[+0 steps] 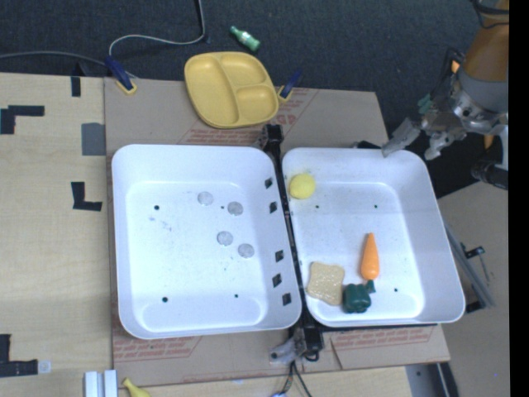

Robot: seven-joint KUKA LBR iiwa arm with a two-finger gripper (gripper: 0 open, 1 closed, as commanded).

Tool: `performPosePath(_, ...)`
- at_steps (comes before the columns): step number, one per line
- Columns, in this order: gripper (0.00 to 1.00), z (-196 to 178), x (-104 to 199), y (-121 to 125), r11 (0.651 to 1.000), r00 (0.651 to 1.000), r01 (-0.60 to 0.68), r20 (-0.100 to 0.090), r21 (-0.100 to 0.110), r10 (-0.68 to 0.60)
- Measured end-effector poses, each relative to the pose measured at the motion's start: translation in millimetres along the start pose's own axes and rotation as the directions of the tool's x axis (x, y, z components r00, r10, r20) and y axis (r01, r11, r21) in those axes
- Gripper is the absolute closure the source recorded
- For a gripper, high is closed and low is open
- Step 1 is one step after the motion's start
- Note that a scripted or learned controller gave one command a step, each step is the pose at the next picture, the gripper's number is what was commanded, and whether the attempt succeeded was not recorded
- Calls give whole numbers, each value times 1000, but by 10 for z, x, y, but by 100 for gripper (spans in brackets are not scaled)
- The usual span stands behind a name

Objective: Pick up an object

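Nearest us in the right bin (430, 213) we see a green toy (357, 298) at five o'clock, touching the carrot (369, 256) above it, with a tan slice of bread (326, 282) just beside it at nine o'clock. Farther back, a yellow ball (302, 186) lies at the bin's eleven o'clock corner. Beyond the bin's one o'clock corner we find the end effector (417, 141), its two fingers spread apart and gripping nothing.

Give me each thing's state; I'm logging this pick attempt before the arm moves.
End effector: open, holding nothing, above the right bin's far right corner.
Right bin: holds four things.
Lemon: lying at the far left of the right bin.
Carrot: lying flat, untouched.
Bread: lying flat beside the green piece.
Green piece: just below the carrot's lower end.
Yellow tray: on the bench, beyond the bins.
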State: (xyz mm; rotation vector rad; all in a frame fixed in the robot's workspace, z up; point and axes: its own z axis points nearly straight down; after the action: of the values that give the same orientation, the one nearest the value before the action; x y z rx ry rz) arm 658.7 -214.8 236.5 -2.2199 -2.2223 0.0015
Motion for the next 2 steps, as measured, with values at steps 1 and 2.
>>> performPosePath(1,0,1272,113,-333,1000,1000,1,-2,5,-1)
performPosePath(2,0,1501,199,-988,1000,1000,0,1,-3,0)
